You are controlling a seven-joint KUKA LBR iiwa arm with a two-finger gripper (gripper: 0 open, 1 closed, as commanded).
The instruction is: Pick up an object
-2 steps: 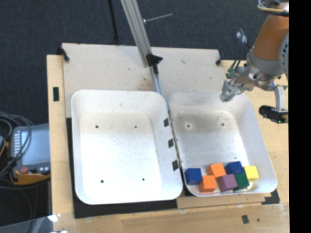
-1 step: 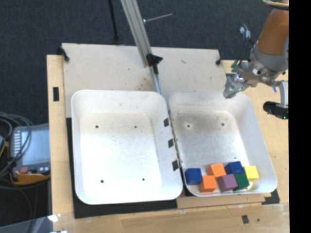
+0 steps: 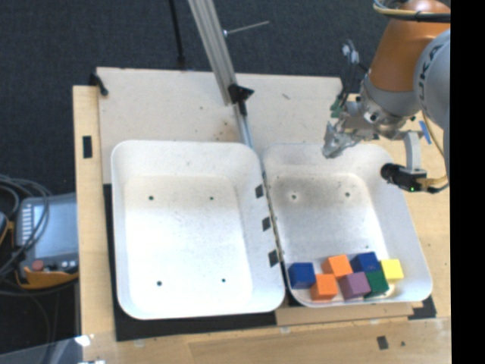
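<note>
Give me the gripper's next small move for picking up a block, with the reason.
Probably bring the gripper toward the near edge of the right bin, to above the cluster of blocks. It now sits over that bin's far rim, well apart from the blocks: the orange block, blue block and purple block huddle in the near corner.
</note>
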